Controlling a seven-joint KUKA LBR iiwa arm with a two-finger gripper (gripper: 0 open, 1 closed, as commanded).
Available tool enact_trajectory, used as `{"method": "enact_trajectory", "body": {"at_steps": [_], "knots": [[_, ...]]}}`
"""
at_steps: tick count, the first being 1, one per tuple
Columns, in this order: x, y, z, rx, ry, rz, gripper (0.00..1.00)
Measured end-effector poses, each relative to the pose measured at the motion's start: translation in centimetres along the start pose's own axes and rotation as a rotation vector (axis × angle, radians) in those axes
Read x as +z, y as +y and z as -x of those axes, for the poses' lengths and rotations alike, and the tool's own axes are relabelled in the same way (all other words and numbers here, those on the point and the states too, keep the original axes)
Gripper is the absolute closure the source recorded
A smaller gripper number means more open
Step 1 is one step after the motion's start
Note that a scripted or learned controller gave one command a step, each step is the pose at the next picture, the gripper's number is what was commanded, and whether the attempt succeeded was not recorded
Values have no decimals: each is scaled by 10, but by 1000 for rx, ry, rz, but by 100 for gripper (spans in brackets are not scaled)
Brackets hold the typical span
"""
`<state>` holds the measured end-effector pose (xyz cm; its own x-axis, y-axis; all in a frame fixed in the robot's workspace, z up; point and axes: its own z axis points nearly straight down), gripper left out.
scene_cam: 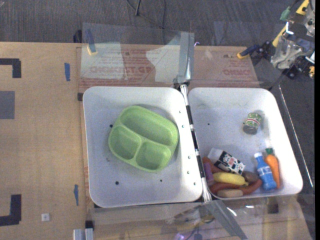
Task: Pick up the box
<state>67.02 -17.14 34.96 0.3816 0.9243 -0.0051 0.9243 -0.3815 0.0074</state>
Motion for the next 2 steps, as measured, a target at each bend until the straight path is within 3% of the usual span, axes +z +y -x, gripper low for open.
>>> {"method": "enact_trajectory", "body": {"at_steps": [1,2], "knots": [[140,-50,-110,95,5,-9,100],[-52,-20,-12,209,4,-6,100]]}}
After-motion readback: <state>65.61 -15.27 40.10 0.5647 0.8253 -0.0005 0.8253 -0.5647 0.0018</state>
